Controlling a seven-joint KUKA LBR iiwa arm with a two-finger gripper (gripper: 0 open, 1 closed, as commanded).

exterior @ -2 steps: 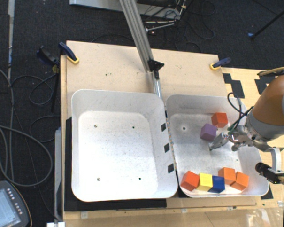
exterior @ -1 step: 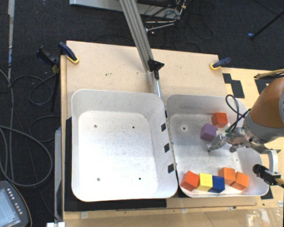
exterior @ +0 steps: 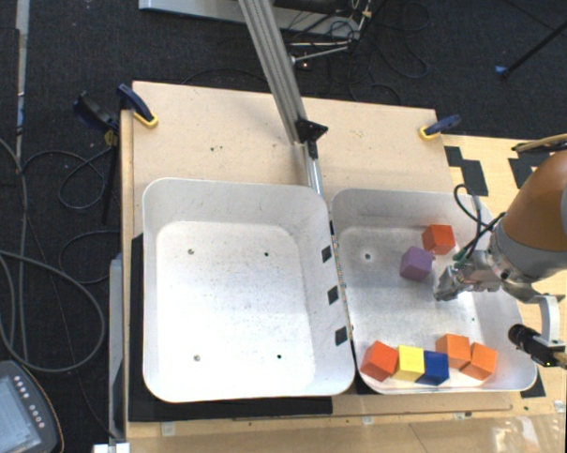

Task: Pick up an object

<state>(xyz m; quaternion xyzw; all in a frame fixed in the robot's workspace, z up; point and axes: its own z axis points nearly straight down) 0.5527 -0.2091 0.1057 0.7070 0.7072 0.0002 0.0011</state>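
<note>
Left bin [exterior: 168, 291] sits bare at centre-left; over in the right bin [exterior: 377, 236], a purple cube [exterior: 416, 262] lies just left of the gripper [exterior: 447, 289], an orange cube [exterior: 439, 238] above it. This looks like the approach, nothing gripped, and whether the fingers are apart I cannot tell. Next move needs them lined up over one cube.

In the right white bin [exterior: 358, 235], a purple cube [exterior: 416, 263] and an orange cube [exterior: 439, 239] lie mid-floor, while three orange blocks [exterior: 380, 360], a yellow cube [exterior: 410, 362] and a blue cube [exterior: 436, 367] line its near wall
</note>
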